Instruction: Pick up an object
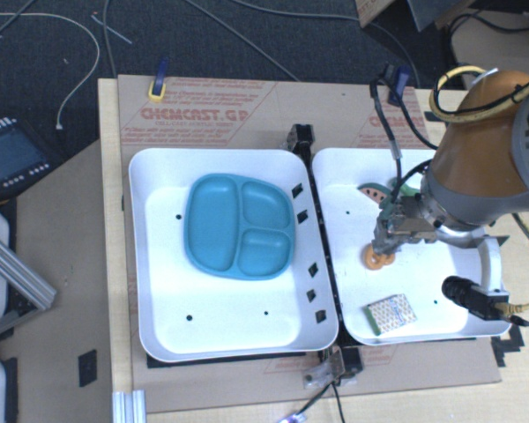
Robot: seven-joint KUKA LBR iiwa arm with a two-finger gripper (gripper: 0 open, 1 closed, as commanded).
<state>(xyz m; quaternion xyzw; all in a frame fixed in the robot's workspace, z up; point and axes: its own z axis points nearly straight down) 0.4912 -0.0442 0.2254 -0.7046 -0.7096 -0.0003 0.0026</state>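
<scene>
**Entry 1. Gripper (390,243).** It is set low inside the right-hand bin (353,227), at the end of the grey arm. Its opening is masked by the wrist, so it cannot be told whether it is apart or together. Nothing can be recorded as held.

**Entry 2. Orange item (376,257).** It is found directly under the gripper, at the gripper's edge, on the bin floor. Whether the two are touching or just apart cannot be told. It is small, rounded and orange, with a darker top, and it is partly covered from above. It is judged to be the thing aimed at.

**Step in hand (judged).** The grasp is being attempted, and no lift is yet made. A centred closing around the item is called for next, followed by a straight rise. A piece this small and rounded may be squeezed out sideways if it is caught off-centre.

**Entry 3. Slice (371,190).** It is near, just beyond the gripper towards the far wall. It is a half-round, reddish with a green rim.

**Entry 4. Packet (391,313).** It is near, on the gripper's opposite side, close to the front wall. It is flat, rectangular and pale, with a fine pattern.

**Entry 5. Plate (240,226).** It is well apart, across the divide in the other bin (159,236). It is blue and has three compartments.
</scene>
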